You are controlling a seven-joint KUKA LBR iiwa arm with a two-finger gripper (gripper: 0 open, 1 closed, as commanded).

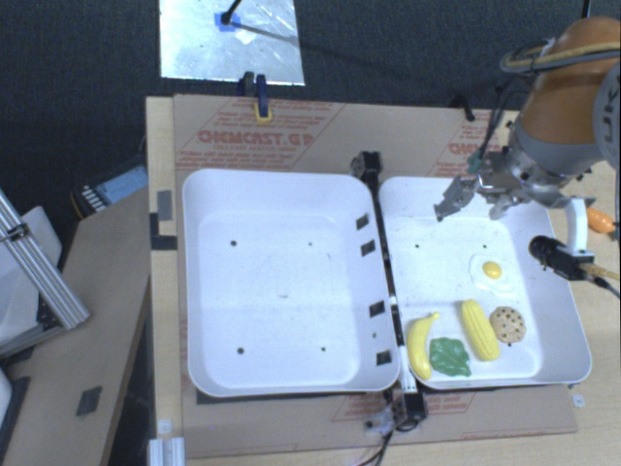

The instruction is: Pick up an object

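My gripper [475, 202] hangs over the back of the right bin [427, 260], its two fingers spread apart and nothing between them. Below it, toward the front, lies a fried egg [490, 270]. Along the bin's front edge sit a yellow banana [419, 346], a green leafy piece [449, 356], a corn cob [478, 328] and a brown cookie [506, 324]. All of them are well clear of the gripper.
The left bin [281, 280] stands beside the right one, with a black divider strip [380, 260] between them. An orange object [602, 222] shows at the far right, past the right bin's rim. The arm [572, 95] reaches in from the upper right.
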